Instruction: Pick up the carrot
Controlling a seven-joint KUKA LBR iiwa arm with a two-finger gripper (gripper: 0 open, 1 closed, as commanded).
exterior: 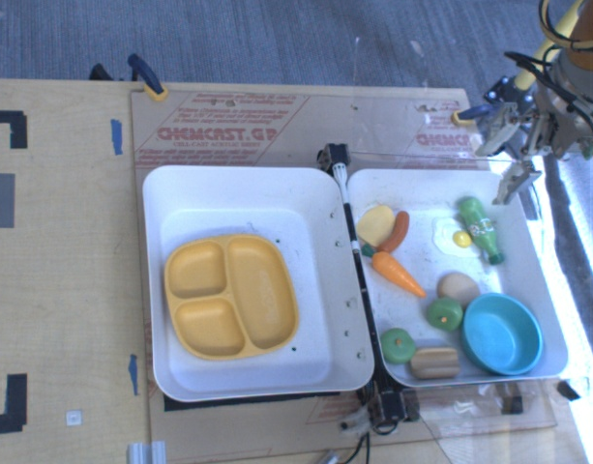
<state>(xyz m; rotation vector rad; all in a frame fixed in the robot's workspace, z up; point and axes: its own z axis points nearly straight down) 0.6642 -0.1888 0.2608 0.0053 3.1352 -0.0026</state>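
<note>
The carrot (398,275) is orange with a green stub end and lies flat in the left part of the right bin (548,288), pointing toward the front right. My gripper (505,159) hangs over that bin's back right corner, well behind and to the right of the carrot. It is open, with nothing between its fingers.
Around the carrot in the right bin lie a yellow piece (375,224), a sausage (398,230), a fried egg (452,238), a green bottle (480,228), a beige egg (458,286), two green vegetables (445,313), a wooden block (433,362) and a blue bowl (501,333). The left bin (180,193) holds a yellow divided plate (231,295).
</note>
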